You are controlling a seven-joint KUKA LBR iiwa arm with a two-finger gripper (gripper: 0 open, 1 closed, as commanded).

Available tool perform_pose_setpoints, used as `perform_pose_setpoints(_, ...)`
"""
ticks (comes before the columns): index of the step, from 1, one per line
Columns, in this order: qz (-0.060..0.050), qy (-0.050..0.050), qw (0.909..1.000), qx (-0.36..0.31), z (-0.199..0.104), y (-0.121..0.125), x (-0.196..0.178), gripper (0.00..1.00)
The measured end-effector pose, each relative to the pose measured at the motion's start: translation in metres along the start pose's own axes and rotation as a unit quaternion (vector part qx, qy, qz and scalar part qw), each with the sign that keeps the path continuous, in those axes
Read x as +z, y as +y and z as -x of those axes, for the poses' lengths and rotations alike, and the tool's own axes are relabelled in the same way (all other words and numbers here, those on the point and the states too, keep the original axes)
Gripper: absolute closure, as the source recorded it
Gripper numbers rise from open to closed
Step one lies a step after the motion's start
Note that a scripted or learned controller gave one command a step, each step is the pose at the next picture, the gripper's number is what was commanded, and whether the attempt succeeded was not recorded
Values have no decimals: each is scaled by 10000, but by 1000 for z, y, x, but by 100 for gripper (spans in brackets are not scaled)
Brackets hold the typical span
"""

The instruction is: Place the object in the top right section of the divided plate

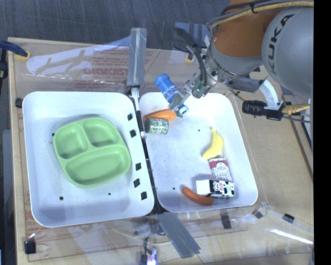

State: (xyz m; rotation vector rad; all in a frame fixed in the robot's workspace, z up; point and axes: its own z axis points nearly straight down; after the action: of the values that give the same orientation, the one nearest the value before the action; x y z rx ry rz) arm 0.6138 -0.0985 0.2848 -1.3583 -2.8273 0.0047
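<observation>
so fingers [180, 100] hang at far edge of right bin [240, 148], beside blue can [165, 85]; cannot tell apart or together. risk: nudging carrot [161, 115], missing green plate [92, 150].

We look down from one fixed camera set above the tabletop [276, 164], tilted so the far edge sits toward the top of the frame and the near edge toward the bottom. Both white bins fall fully in view, the left bin [38, 203] and the right bin [240, 148] side by side across the middle. The arm [265, 32] enters from the far right. We stand at moderate range, close enough to make out small items.
</observation>
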Motion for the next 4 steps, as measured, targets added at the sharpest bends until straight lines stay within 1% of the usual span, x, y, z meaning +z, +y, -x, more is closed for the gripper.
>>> perform_pose_setpoints(1, -19, 13, 9972, 749, -16, 49, 98, 100)
perform_pose_setpoints(2, -31, 12, 9870, 1606, -80, 73, 98, 100)
perform_pose_setpoints(3, -29, 11, 9869, 1611, -80, 73, 98, 0)
perform_pose_setpoints(4, -16, 12, 9940, 1089, -101, -25, 92, 0)
